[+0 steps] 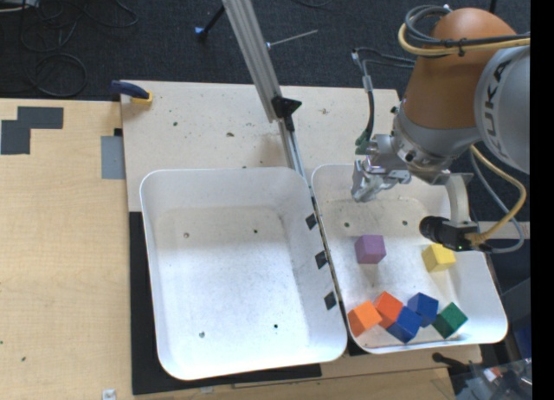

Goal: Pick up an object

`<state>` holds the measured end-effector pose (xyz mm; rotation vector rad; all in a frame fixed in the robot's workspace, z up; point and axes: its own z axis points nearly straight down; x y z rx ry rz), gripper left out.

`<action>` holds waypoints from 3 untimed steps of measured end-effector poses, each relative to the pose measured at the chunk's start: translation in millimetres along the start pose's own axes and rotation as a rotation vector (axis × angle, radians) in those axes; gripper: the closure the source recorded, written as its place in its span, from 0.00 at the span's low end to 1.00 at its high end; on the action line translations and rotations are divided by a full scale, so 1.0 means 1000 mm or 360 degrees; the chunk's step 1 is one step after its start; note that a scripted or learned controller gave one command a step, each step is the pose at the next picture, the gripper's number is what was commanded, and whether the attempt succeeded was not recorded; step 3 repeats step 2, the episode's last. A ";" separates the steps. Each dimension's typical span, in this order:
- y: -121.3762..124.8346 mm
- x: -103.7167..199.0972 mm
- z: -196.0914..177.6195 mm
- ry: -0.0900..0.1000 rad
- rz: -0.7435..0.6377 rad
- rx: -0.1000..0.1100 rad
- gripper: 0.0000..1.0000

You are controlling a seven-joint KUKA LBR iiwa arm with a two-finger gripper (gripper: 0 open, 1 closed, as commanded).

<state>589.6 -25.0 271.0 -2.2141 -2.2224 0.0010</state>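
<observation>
Blocks for picking all lie in the right bin (489,325), and none of them is lifted yet, so the task looks barely begun. A purple cube (370,248) sits alone near the middle of that bin, a yellow cube (439,257) lies apart toward its right wall, and a huddle sits at the near end: two orange cubes (377,312) touching each other, two blue cubes (414,315) pressed against them, and a green cube (450,319) just beside the blue ones. The pincer (370,183) hangs over the far part of the right bin, above and beyond the purple cube, with nothing between its fingers; at this slant and size I cannot tell whether those fingers are spread or pressed together. By my judgement the whole job is left: come down on one block, close, and raise it. The purple cube seems the easiest pick, being nearest and free on all sides, whereas the crowded blocks at the near end would likely jam or get pushed aside. The left bin (164,208) holds only dark specks. A slanted aluminium post (255,52) rises along the divide between the bins, close to the arm's left, and a black part (443,230) of the arm reaches over the bin just above the yellow cube, so that block is partly crowded. The counter (199,121) beyond bears a small blue-and-yellow clamp (132,91).
</observation>
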 end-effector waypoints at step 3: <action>-0.008 0.100 0.033 -0.0003 0.0000 0.0005 1.00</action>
